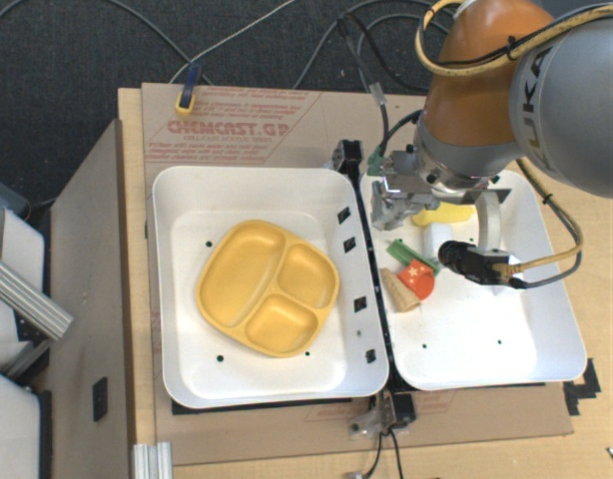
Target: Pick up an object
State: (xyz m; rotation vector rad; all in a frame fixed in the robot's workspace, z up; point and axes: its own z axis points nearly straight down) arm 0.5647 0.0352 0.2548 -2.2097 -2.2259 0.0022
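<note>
My gripper (394,208) hangs low over the far left part of the right bin (506,352), close to the wall between the bins. Just below it lie a small red item with a green top (414,274) and a tan wedge (397,290), side by side and touching. A yellow item (444,214) lies partly hidden beneath the wrist, to the right of the gripper. Whether anything sits in the gripper is hidden by the wrist and arm.
The left bin (177,267) holds a yellow divided plate (267,285) near its middle. The grey and orange arm covers the far right part of the right bin. Cables run over the dark floor behind the bench.
</note>
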